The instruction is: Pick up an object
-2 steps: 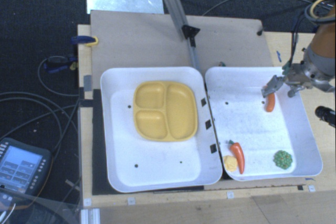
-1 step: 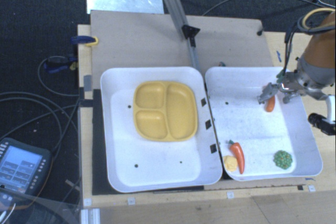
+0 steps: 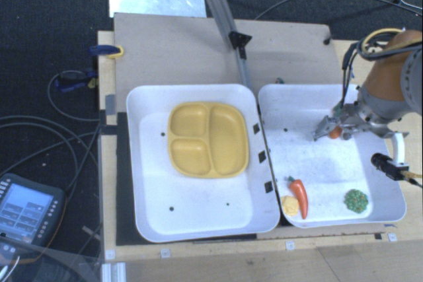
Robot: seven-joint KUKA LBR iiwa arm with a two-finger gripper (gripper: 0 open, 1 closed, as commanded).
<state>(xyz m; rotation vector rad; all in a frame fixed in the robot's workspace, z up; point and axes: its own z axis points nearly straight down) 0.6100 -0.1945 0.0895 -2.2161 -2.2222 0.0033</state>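
Got something small and orange pinched in my pincer

My pincer [image 3: 332, 131] is over the right bin [image 3: 310, 102], near its back edge, fingers closed on a small orange object [image 3: 336, 133]. Down by the front edge there's a red-orange pepper [image 3: 300, 195] touching a little yellow piece [image 3: 290, 205], and a green bumpy ball [image 3: 356, 200] sits near the front right corner. The left bin [image 3: 149, 162] has a yellow divided plate [image 3: 208, 139].

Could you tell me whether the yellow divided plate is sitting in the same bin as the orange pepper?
No, the yellow divided plate lies in the left bin, while the orange pepper lies in the right bin.
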